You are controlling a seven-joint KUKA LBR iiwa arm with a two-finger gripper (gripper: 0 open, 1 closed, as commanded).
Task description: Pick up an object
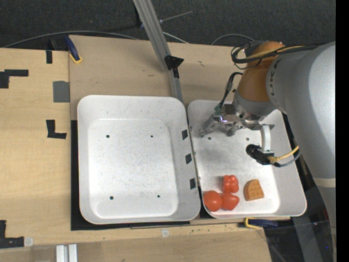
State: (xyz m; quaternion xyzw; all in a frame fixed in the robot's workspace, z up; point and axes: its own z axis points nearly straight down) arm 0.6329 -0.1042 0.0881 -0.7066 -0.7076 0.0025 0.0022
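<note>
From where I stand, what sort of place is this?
Probably a robotics lab set up for grasping trials. A grey arm reaches over two white bins on a wooden bench, and small toy-like items sit in the right bin. Tape marks and cables suggest a test rig.

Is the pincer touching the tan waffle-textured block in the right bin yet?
Apart. The camera view shows the pincer over the bin's upper left, with bare white floor between it and the tan waffle-textured block near the lower edge.

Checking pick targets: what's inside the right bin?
In the right bin, near its front edge: three red pieces clustered together and a tan piece beside them. The pincer and arm cover part of the back floor.
</note>
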